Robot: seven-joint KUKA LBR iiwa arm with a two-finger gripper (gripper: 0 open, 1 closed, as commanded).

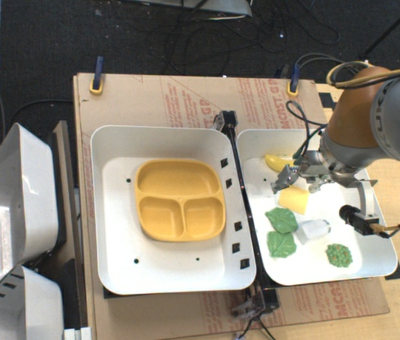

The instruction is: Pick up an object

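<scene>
My gripper [298,181] hangs over the upper left part of the right bin [384,268], and its fingers look open with nothing between them. A pale yellow block [294,200] lies just below the fingertips. A yellow banana-shaped piece [276,163] lies just above and to the left of them, partly hidden by the gripper. Lower in the bin lie two green leafy pieces [281,220] [281,244], a small white object [314,229] and a green broccoli-like piece [338,255].
The left bin [108,190] holds a yellow divided plate [181,198]. A black divider rail [241,204] runs between the bins. The arm's orange and grey wrist [363,122] overhangs the right bin's upper right part. A black fitting [356,219] sticks out below the wrist.
</scene>
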